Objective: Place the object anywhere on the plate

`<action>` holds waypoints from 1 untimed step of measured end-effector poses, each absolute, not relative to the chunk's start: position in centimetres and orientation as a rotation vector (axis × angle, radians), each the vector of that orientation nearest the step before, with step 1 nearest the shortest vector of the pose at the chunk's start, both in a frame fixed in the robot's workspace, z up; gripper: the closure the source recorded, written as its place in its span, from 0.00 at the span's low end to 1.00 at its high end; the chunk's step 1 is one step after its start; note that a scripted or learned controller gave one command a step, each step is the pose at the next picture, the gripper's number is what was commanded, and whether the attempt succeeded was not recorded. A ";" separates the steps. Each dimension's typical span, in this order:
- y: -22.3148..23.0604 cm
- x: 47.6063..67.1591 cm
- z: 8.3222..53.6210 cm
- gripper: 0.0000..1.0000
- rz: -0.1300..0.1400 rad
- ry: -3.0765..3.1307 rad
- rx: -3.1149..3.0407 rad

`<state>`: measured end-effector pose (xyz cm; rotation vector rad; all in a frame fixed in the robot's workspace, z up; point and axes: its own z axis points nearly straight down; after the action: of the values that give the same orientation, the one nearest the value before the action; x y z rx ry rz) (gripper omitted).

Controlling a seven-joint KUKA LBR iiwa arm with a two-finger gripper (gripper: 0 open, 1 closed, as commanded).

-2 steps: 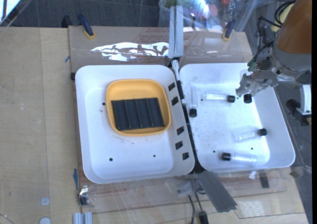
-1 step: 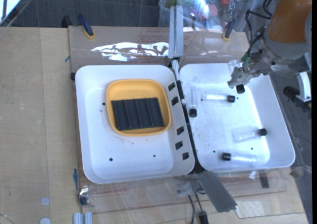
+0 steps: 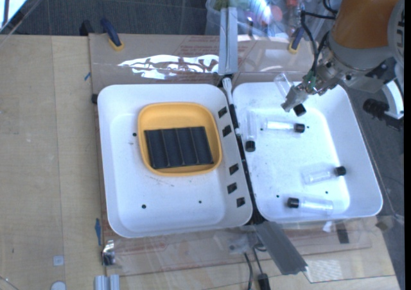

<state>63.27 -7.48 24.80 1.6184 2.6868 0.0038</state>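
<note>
- Plate (image 3: 180, 115): yellow, squarish, rounded corners, with a dark ribbed slab inside; it sits in the left bin (image 3: 122, 199).
- Vials: clear tubes with black caps, lying flat in the right bin (image 3: 359, 202) — one (image 3: 282, 127) near the gripper, two (image 3: 321, 174) (image 3: 308, 204) nearer the front.
- Gripper (image 3: 297, 100): above the right bin's back; whether its fingers grip anything, cannot tell.

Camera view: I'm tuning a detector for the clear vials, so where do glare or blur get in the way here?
In the camera view, bright glare streaks the clear sheet behind the left bin; the white right bin washes out the transparent vials, leaving mainly their black caps distinct; the gripper looks slightly soft.
</note>
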 end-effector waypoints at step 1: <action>-7.7 66.3 21.7 1.00 0.004 2.903 1.186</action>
<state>66.26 -7.72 21.68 1.1861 2.9026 0.0038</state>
